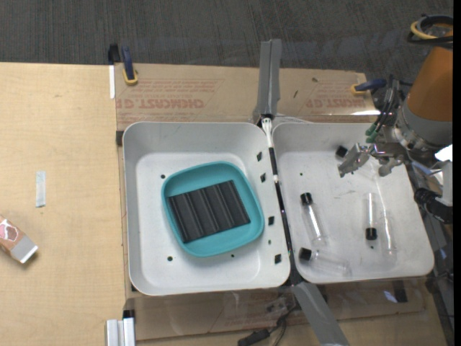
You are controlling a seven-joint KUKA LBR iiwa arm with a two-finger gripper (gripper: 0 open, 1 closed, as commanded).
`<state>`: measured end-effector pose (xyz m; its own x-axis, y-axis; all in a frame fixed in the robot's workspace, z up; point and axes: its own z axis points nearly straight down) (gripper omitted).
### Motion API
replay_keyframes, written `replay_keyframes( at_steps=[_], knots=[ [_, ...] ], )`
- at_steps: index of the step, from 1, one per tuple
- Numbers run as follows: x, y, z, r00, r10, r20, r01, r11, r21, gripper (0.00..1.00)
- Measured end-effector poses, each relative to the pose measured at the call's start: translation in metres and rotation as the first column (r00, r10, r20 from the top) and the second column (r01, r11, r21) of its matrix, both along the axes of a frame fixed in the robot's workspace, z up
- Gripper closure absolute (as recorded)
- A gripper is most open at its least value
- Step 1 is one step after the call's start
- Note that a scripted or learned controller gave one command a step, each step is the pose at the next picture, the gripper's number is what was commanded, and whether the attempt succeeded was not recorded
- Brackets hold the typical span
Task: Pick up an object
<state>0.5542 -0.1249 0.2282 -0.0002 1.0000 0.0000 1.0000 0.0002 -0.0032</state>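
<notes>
— Where is the arm?

— At the right edge of the frame, upper part. The orange band sits high at the edge; the gripper (367, 161) hangs over the top of the right bin (414, 262), near its upper right corner.

— State of the fingers?

— Spread apart, as far as I can judge. Nothing is pinched between them.

— What is in that bin?

— Clear tubes with black caps. One tube (312, 218) lies left of centre, cap toward the top. A second tube (371, 218) lies right of centre, cap toward the bottom. A loose black cap (305, 254) rests near the lower left, beside another clear piece I cannot make out. All lie on the floor, below the gripper and apart from it.

— And the left bin (144, 193)?

— A teal tray (209, 207) with a dark ribbed insert, in the middle.
</notes>
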Motion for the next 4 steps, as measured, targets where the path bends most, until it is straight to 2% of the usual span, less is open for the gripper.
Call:
replay_keyframes(
  at_steps=[1,2,3,4],
  knots=[
    [-0.034,-0.051,-0.044,1.0,0.016,0.0,-0.016,1.0,0.001,0.0],
    [-0.029,-0.09,-0.137,0.996,0.087,0.003,-0.087,0.996,0.01,0.0],
    [-0.031,-0.096,-0.128,0.997,0.078,0.002,-0.078,0.997,0.002,1.0],
    [-0.013,-0.044,-0.032,0.999,-0.037,0.002,0.037,0.999,-0.001,1.0]
  ],
)
